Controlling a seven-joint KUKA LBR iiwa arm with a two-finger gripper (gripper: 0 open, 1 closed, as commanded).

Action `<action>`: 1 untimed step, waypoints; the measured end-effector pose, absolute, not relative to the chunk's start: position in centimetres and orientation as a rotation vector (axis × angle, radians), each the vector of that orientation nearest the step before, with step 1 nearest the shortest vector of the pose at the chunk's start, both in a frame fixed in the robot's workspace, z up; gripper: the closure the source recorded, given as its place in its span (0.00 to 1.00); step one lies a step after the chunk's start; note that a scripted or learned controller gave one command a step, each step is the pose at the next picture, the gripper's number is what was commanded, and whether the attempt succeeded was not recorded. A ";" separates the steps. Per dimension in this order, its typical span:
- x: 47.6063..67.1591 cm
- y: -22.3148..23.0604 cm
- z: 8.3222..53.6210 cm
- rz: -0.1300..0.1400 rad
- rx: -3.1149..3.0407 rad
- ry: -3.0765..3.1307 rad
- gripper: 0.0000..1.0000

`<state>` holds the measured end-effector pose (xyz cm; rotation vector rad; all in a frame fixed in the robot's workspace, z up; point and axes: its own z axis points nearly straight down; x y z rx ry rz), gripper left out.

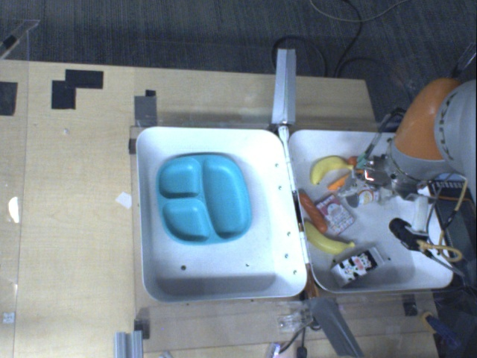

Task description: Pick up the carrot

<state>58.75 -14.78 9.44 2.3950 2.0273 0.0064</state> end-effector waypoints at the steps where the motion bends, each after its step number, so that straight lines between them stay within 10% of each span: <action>1: 59.0 -14.6 10.7 0.015 2.387 2.030 1.00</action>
